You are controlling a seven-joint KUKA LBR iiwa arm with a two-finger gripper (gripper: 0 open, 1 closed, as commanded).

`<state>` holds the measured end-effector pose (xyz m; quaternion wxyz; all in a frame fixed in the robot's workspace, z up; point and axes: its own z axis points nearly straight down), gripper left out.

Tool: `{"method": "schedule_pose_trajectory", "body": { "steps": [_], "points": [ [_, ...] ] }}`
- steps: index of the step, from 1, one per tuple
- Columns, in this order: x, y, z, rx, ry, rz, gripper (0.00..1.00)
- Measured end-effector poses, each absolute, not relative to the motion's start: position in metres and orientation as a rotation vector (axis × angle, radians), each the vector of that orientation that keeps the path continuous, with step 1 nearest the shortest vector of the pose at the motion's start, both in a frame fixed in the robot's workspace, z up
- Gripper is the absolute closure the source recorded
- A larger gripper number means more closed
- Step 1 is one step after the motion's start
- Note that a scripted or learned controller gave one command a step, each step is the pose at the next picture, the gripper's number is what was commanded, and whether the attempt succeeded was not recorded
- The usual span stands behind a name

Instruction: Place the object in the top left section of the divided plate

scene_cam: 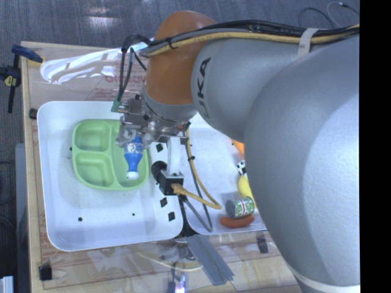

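Note:
A green divided plate lies in the left white bin, with two small sections on its left and one long section on its right. My gripper hangs over the long right section, below the orange wrist band. A blue bottle-shaped object with a white end reaches up between the fingers and points down toward the plate's right section. The gripper looks shut on its upper end. The top left section of the plate holds nothing.
The right bin is mostly covered by the arm. At its right side lie a yellow object, a small can, and a red object. Cables dangle from the wrist over the wall between the bins.

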<state>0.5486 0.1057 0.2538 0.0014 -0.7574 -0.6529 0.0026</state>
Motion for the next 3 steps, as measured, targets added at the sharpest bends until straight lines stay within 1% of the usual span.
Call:
{"method": "schedule_pose_trajectory", "body": {
  "steps": [1, 2, 3],
  "points": [
    [0.549, 0.106, 0.254, -2.378, -2.049, 0.008, 0.00],
    [0.549, 0.106, 0.262, -2.370, -2.052, 0.014, 1.00],
    [0.631, 0.118, 0.289, -2.486, -1.916, 0.008, 1.00]
  ]
}}
